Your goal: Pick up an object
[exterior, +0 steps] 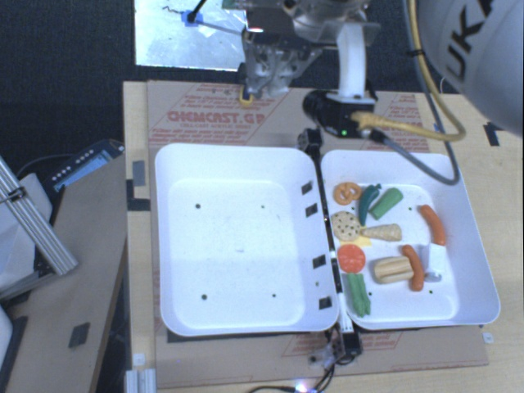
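From my remote station I log the following, working left to right across the bench (139, 219).

The left bin (237, 240) sits on a cardboard sheet (205, 113) printed in red, and its floor shows a few small dark specks. A row of black clips (315, 236) runs down the seam where it meets the right bin (471, 252).

The gripper (264, 76) hangs above the far edge of the bench, beyond the far rim of the left bin, over the cardboard. I see nothing between its fingers, but I cannot tell whether they are apart or together; the wrist housing hides too much.

All the candidate objects lie in the right bin, gathered toward its left wall and centre. Near the far left corner I note a pretzel (345, 192), with a dark green pepper (366, 200) just beside it and a lighter green vegetable (386, 203) next along. Below the pretzel lies a speckled cookie (345, 224), touching a pale cone-shaped item (381, 234). Nearer still, a red tomato slice (352, 258) rests against the left wall, with a green pod (358, 293) at the near left corner. A bun (391, 269) sits at centre, an orange sausage (413, 267) touching its right side. Another orange sausage (433, 223) lies toward the right wall.
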You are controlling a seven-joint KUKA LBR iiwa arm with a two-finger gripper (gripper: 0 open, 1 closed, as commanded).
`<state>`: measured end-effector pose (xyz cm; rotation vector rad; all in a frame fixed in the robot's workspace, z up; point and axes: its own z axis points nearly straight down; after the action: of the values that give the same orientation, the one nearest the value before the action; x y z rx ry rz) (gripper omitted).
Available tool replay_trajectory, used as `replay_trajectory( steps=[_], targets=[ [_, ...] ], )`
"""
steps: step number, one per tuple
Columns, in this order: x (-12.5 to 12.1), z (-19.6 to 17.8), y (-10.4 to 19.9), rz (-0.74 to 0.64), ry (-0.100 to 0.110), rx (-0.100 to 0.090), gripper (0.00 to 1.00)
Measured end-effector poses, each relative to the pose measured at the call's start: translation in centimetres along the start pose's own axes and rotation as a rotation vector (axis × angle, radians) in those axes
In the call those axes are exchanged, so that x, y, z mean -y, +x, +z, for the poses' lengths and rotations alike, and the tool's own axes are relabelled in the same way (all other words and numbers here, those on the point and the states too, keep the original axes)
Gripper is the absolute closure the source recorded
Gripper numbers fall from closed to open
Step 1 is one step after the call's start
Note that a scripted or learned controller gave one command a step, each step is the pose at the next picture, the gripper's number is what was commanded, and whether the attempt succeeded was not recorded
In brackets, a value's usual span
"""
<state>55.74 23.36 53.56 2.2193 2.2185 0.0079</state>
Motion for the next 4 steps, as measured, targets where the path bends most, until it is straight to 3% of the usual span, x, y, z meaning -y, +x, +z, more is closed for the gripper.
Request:
replay_trajectory(
  steps=[1, 2, 3, 4],
  targets=[
    [-8.7, 0.3, -0.1, 0.001, 0.002, 0.001, 1.00],
    [-11.2, 0.1, 0.0, -0.001, 0.002, 0.001, 1.00],
    [-10.3, 0.9, 0.0, -0.003, 0.005, 0.001, 1.00],
    [-11.1, 8.8, 0.0, -0.001, 0.011, 0.003, 1.00]
  ],
)
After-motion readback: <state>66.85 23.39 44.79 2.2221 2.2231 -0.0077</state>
